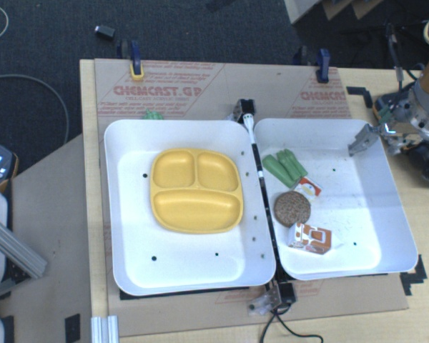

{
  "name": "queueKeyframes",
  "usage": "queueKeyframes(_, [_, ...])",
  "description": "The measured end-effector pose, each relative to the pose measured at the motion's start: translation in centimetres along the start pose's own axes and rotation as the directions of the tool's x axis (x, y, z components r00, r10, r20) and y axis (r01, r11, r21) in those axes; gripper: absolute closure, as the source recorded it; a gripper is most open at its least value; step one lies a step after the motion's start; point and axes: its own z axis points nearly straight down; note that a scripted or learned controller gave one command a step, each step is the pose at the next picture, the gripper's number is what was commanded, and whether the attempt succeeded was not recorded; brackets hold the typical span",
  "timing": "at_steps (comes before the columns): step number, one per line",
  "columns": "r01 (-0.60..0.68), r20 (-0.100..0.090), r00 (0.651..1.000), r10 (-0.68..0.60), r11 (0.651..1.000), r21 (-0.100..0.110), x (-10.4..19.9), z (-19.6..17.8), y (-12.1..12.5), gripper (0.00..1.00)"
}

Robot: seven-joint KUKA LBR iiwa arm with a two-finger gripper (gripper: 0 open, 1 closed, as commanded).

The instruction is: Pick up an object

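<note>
The right bin (pixel 386 213) holds a green pea-pod toy (pixel 284 167), a round brown patty (pixel 292 207), a small red and white piece (pixel 309 187) and an orange and white packet (pixel 311 238). All of them lie in its left half. My gripper (pixel 365 140) hangs at the bin's far right corner, over the rim, well to the right of these objects. Nothing shows in its grasp.
A yellow divided plate (pixel 196 191) lies in the left bin (pixel 129 249). Blue clamps (pixel 135 57) (pixel 322 64) hold the board at the back edge. A black divider with a cable (pixel 256 159) runs between the bins. Dark floor surrounds the bench.
</note>
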Motion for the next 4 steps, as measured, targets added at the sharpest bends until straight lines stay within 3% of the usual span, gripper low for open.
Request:
queueKeyframes(1, [0.002,-0.003,1.0,-0.002,1.0,0.006,5.4,-7.4,-6.4,0.0])
queueKeyframes(2, [0.002,0.001,1.0,-0.002,1.0,0.0,10.9,-17.3,-10.2,0.0])
queueKeyframes(3, [0.002,0.002,1.0,-0.002,1.0,-0.005,10.8,-18.3,-10.1,1.0])
queueKeyframes(4, [0.002,0.001,1.0,-0.002,1.0,-0.004,15.4,-18.2,-8.2,1.0])
